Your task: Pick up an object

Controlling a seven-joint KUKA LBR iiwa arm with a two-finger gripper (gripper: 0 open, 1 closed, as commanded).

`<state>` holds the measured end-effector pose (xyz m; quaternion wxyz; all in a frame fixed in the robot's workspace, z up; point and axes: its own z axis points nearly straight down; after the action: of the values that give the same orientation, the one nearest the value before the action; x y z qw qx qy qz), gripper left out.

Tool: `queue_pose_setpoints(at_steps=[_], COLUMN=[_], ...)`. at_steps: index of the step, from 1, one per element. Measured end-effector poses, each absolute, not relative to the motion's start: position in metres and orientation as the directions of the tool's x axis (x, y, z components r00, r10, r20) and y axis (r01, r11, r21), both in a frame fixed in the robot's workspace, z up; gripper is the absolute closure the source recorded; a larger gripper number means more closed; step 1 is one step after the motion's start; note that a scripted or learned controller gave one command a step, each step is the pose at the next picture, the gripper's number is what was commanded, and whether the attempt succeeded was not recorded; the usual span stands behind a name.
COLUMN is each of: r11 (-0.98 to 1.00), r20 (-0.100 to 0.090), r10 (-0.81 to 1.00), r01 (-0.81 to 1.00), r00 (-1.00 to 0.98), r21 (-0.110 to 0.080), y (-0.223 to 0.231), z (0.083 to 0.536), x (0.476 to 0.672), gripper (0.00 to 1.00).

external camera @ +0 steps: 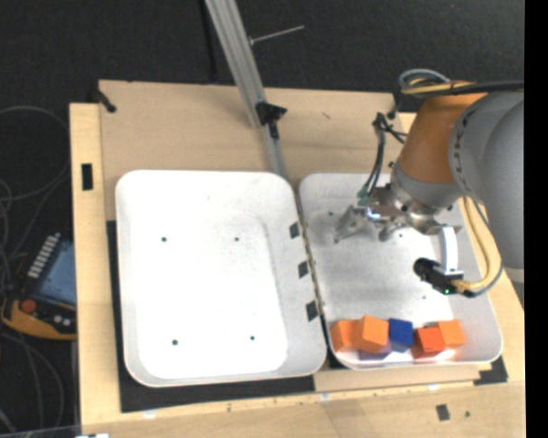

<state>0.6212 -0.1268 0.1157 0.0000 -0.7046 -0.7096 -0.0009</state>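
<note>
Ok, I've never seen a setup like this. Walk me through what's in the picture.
This is one picture from a camera fixed above a bench, looking down at a slant. The grey and orange shape on the right is a robot arm reaching in. Its gripper, a two-finger claw, hangs over the right bin, near that bin's far end. Two shallow white bins sit side by side; the left bin is the other one. Along the right bin's near edge lie small blocks in a row: orange blocks, a blue block, and more orange ones. I see nothing between the claw's fingers. The blocks lie apart from it.
</note>
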Motion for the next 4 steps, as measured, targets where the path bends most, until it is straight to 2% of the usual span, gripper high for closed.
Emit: queue_pose_setpoints(at_steps=[1,2,3,4], r11=[-0.002,-0.004,-0.004,-0.003], r20=[-0.002,-0.003,-0.004,0.003], r10=[1.000,1.000,1.000,1.000], r01=[1.000,1.000,1.000,1.000], r00=[0.002,0.004,0.004,0.003], r21=[0.009,-0.002,0.004,-0.008], y=[-0.128,-0.170,-0.208,-0.150], z=[0.203,0.177,0.212,0.153], x=[0.593,0.586,0.557,0.501], gripper=[0.00,0.00,0.00,0.00])
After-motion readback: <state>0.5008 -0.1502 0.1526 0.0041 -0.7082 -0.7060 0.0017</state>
